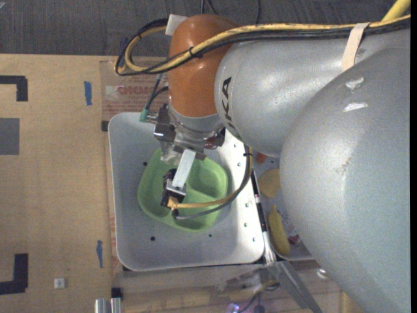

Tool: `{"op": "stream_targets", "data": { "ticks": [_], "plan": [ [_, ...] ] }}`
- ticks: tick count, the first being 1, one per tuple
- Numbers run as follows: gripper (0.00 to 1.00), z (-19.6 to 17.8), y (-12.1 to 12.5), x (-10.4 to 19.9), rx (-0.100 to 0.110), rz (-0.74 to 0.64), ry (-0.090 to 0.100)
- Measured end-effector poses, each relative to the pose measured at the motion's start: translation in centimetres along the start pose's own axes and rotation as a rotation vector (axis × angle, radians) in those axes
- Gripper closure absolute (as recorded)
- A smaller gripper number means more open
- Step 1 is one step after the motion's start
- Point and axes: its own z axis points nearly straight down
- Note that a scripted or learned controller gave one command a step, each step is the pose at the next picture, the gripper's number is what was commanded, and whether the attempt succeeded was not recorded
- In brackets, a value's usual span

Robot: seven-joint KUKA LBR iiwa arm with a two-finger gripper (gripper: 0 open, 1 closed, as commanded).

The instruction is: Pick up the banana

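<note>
White bins (130,240): banana (280,232), arm (195,64) over bowl (212,188)

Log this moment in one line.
gripper: above green bowl, left bin | banana: lying right of that bin, apart from gripper

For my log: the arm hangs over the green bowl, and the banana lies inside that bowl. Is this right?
Not quite. The camera view shows the banana in the neighbouring bin, not in the green bowl; the arm does hang over it.
</note>
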Motion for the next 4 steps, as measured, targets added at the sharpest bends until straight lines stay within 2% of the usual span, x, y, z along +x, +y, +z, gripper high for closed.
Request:
{"op": "stream_targets", "data": {
  "ticks": [1, 2, 3, 4],
  "plan": [
    [1.00, -4.1, 8.6, 2.0, -0.001, -0.105, -0.001],
    [1.00, 1.9, 4.9, 1.4, 0.003, -0.362, 0.000],
    [1.00, -7.1, 3.5, -0.2, -0.001, 0.161, -0.001],
    [1.00, 1.4, -4.0, -1.6, 0.004, -0.062, -0.001]
  ]
}}
